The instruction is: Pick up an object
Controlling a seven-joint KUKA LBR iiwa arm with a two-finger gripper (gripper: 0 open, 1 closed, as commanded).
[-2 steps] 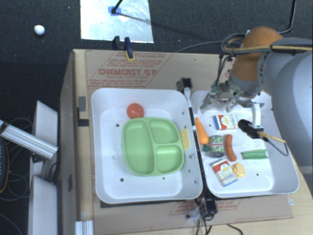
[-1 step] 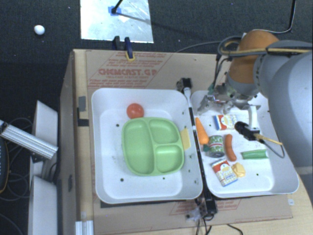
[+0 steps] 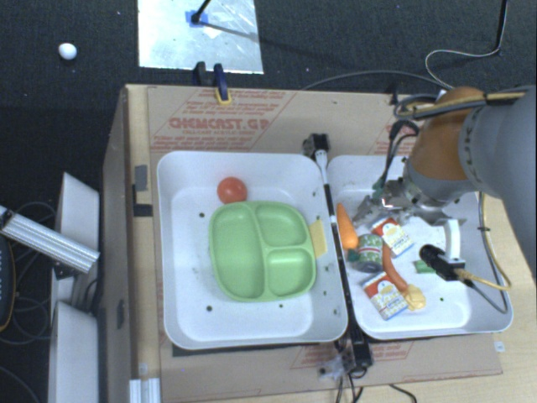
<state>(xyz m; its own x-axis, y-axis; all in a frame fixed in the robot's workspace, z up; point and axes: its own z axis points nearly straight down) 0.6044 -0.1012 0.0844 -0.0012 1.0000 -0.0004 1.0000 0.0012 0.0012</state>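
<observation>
two shallow white bins sit side by side on the tabletop. in the right bin (image 3: 457, 316), nearest the camera, lie two small red-and-white cartons. the front carton (image 3: 383, 296) has one yellow lump (image 3: 413, 297) touching its right side. the back carton (image 3: 394, 236) lies farther in, and one long orange-red pepper (image 3: 391, 265) slants between the two. just left of the pepper sits one dark green, can-like item (image 3: 367, 256), too small to name. one orange carrot (image 3: 346, 227) lies along the bin's left wall.

the left bin (image 3: 189, 317) holds one green three-compartment plate (image 3: 260, 250). one yellow piece (image 3: 318, 238) is tucked against the plate's right rim. behind the plate, one red tomato (image 3: 232, 190) rests on the bare bin floor.

the grey arm (image 3: 499, 145), orange-banded above the wrist, reaches in from the right. its gripper (image 3: 382, 200) hangs low over the back of the right bin, just behind the back carton and near the carrot's far end. whether it is released or clenched cannot be told, nor whether it touches either thing.

both bins rest on a brown cardboard sheet (image 3: 252, 120) printed in red with "chemcast gp". one blue-and-yellow clamp (image 3: 220, 82) stands at the sheet's far edge. beyond lies dark carpet (image 3: 336, 23), with one silvery sheet (image 3: 197, 23) spread on it. one small white ball (image 3: 67, 51) sits well apart to the left.
</observation>
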